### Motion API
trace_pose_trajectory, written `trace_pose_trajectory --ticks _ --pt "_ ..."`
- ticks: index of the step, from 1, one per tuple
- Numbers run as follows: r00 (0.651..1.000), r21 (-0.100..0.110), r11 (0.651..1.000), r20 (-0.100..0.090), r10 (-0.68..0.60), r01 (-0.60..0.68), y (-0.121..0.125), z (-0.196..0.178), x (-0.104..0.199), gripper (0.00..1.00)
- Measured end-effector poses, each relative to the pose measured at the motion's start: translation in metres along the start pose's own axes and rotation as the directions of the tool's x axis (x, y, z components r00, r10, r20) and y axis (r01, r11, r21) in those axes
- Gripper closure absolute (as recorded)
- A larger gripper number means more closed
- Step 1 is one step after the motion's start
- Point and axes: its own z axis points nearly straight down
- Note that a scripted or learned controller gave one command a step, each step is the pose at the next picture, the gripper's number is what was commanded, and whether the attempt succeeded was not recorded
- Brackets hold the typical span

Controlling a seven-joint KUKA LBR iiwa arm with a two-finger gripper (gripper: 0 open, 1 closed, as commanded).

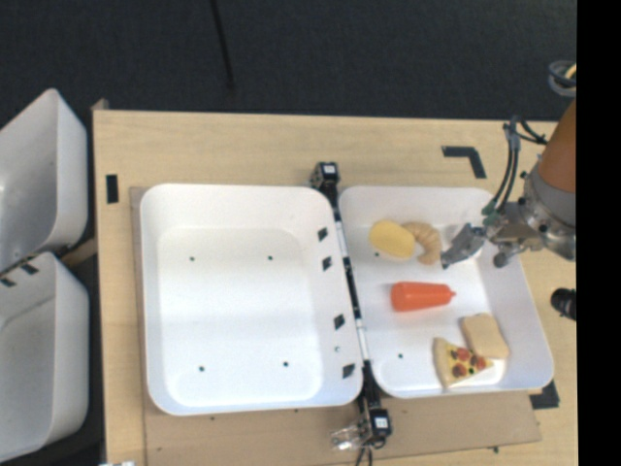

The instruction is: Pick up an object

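Observation:
The right bin (505, 377) holds several toy foods. A yellow lemon-like piece (392, 240) lies at the back, touching a tan curled pastry (424, 242) on its right. An orange carrot (421, 296) lies in the middle. A pizza slice (459, 364) and a tan bread piece (484, 335) sit at the front right. My gripper (482, 251) hangs over the back right of this bin, open, with bare white floor between its fingers. Its left finger (458, 249) stands just right of the pastry.
The left bin (155, 289) sits beside the right one, joined by a black-clipped divider (342, 289). Two white containers (34, 260) stand off the bench at the left. Black tape marks (466, 158) lie on the wooden bench top.

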Motion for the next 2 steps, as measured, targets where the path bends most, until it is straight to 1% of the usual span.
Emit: trace_pose_trajectory --ticks 1,2 --pt "1.0 0.006 1.0 -0.003 -0.002 0.002 -0.013 0.067 0.03 0.0" --pt "1.0 -0.007 1.0 0.005 -0.001 0.001 0.013 0.124 0.044 0.0"
